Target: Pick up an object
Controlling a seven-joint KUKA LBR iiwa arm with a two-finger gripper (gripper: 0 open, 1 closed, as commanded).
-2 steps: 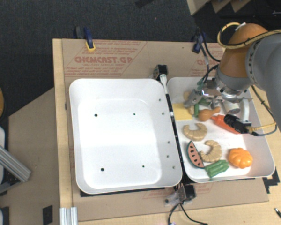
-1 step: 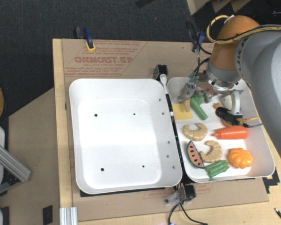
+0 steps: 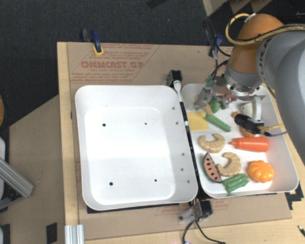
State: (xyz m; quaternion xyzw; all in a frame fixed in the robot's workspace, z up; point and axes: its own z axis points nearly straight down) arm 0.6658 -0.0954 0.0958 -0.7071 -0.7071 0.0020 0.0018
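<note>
pincer [image 3: 212,96] – low in right bin [image 3: 290,161], back-left corner, finger state unclear | toys – glossy plastic: cheese [image 3: 197,121], green pod [image 3: 217,122], croissant [image 3: 212,142], carrot [image 3: 250,145], melon slice [image 3: 211,168], orange pepper [image 3: 261,171] | left bin [image 3: 86,136] smooth white

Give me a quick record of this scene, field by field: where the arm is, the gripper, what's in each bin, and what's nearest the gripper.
arm: reaches in from the right, over the right bin
gripper: low over that bin's far left corner
nearest items: tan piece, yellow square, green pod
other items in the right bin: croissant, carrot, watermelon slice, orange pepper, green pepper
left bin: white, beside the right bin
grasp: cannot tell
</note>
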